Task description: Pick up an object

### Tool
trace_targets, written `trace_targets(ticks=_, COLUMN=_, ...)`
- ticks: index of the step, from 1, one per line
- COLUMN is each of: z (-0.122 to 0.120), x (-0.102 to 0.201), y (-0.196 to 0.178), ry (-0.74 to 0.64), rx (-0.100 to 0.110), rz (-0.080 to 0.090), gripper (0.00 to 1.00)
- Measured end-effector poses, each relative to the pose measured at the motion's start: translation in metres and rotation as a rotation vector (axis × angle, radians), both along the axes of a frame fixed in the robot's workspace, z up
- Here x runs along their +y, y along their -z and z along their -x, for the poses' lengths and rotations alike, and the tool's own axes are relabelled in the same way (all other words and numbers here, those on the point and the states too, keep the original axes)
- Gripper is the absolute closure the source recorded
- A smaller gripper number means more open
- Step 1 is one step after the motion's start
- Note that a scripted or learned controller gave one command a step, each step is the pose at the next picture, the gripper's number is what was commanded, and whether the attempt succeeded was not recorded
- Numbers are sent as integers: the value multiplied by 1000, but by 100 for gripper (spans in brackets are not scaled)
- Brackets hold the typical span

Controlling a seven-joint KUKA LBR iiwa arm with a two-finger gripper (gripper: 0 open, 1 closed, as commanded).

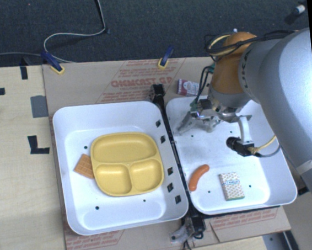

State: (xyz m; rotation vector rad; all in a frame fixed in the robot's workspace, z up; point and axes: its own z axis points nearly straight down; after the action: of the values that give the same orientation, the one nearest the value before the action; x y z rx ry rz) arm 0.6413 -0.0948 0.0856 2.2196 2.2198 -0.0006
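Two white bins side by side on my feed: left bin (76, 208) and right bin (273, 189), w/ the grey arm (284, 80) coming in from the right, orange band at the wrist, over the right bin's upper part. Gripper (195, 121) sits low near that bin's upper-left corner; I can't tell its state from this angle, & I see nothing in it. Left bin holds a big yellow divided plate (128, 162), three compartments, w/ a tan cracker-like piece (84, 167) tucked at its left edge, partly under it. In the right bin's lower part: a small patterned box (231, 186) lying flat, & left of it, apart, an orange sausage-shaped item (198, 176), well below the gripper.
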Motion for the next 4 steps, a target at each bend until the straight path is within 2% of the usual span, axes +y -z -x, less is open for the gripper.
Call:
trace_targets(ticks=1, z=0, x=0, y=-10, ry=0, rx=0, rz=0, gripper=100)
trace_targets(ticks=2, z=0, x=0, y=-9, ry=0, rx=0, rz=0, gripper=0)
trace_targets(ticks=3, z=0, x=1, y=-19, ry=-1, rx=1, rz=-2, gripper=100)
trace_targets(ticks=4, z=0, x=1, y=-19, ry=-1, rx=2, rz=-2, gripper=0)
